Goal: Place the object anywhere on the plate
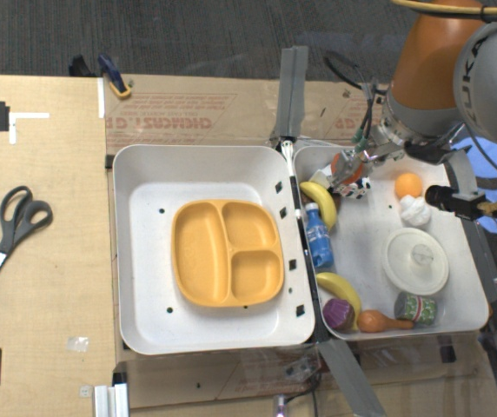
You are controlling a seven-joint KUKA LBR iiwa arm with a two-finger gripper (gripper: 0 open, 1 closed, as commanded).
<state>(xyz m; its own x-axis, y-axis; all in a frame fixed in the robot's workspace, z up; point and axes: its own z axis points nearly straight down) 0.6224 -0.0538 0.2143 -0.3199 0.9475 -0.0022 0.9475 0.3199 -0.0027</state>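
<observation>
1. Progress: you are at the picking stage at best. The yellow plate [228, 253] has nothing on any of its three sections, so the placing is all still to do.

2. Gripper [353, 170]: it sits low over the far left corner of the right bin [467, 241], right at a small toy [353, 177] with red and dark parts. The wrist and cables hide the working end, so you cannot tell from here whether it is released or clenched, or whether the toy is actually caught. Judge it as not yet secured.

3. The task's thing: most likely that small toy, going by where the arm is. It is in the right bin, well apart from the plate, with the two bin walls between them.

4. Left bin [135, 259]: holds the plate alone, roughly centred.

5. Right bin, crowded:
   - a banana [321, 201] just beside the toy, against the left wall;
   - a blue bottle [319, 240] lying below it;
   - a second banana [341, 287] nearer you, touching a purple piece [337, 314];
   - an orange, carrot-like piece [375, 321] along the near wall;
   - a small printed cup [418, 308];
   - a white round lid or bowl [415, 260];
   - an orange ball [408, 185] and a white lump [414, 212].

6. Left to do, by your reckoning: confirm the catch, lift clear, carry across both walls, let go over the plate.
</observation>
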